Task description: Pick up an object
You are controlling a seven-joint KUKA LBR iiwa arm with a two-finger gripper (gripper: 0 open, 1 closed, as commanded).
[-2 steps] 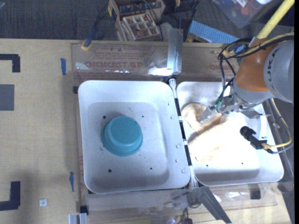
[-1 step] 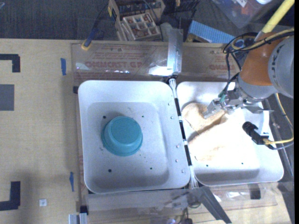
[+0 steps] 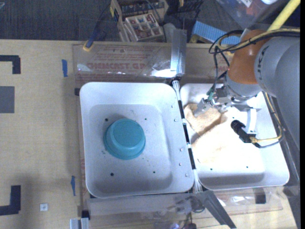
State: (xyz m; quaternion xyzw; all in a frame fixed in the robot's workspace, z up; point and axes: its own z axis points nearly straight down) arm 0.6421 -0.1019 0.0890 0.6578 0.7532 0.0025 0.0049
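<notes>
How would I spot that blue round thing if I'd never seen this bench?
Find the two white bins side by side and take the left bin, away from the grey arm. The blue bowl sits upside down near its middle. It is the one solid teal round shape there; the right bin holds a pale tan cloth.

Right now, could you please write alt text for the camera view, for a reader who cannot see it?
The gripper is low over a tan cloth-like object in the right white bin. A teal bowl sits upside down in the left white bin.
</notes>
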